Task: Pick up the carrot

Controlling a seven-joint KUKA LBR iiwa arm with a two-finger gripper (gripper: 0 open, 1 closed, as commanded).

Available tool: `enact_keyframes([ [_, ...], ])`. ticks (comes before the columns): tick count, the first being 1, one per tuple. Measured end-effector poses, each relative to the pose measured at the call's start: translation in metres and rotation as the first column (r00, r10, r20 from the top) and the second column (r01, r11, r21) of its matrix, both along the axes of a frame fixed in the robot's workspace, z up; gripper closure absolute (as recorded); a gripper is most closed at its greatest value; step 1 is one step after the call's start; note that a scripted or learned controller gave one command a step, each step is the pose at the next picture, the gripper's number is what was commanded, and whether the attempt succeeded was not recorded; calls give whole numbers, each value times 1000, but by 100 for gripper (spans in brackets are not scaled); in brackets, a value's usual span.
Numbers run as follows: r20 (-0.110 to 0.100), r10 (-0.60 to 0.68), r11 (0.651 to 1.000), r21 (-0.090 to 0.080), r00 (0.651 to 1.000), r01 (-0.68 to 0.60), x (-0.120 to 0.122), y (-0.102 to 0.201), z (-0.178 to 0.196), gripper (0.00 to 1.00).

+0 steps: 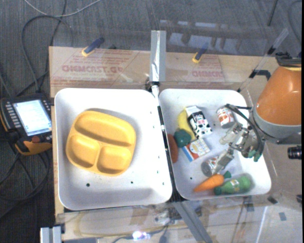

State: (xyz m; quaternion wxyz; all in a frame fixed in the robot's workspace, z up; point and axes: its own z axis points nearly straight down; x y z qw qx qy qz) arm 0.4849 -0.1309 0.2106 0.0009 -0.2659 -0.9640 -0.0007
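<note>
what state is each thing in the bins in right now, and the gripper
carrot: lying flat in the right bin, free of the fingers
green bottle: lying on its side beside the carrot
yellow tray: resting hollow side up in the left bin
small can: lying tilted near the right bin's far side
gripper: low over the right bin, above the carrot, holding nothing visible

Light: even, fairly bright, diffuse overhead | Shadows: soft, short, beneath the yellow tray (pixel 101 142) | Glare: white bins (pixel 111 196) near washed out; small bright spot at bottom edge | Focus: soft overall, small items slightly blurred | Floor: darker, grainy
</note>
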Motion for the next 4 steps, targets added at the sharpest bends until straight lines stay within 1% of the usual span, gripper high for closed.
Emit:
enact_keyframes([
  [1,-2,142,990,0,990,-142,-1,-44,-83,0],
  [2,15,427,904,-15,904,-426,5,-4,-120,0],
  [3,4,350,937,0,937,-350,34,-46,-117,0],
  [4,7,351,936,1,936,-351,36,-44,-109,100],
])
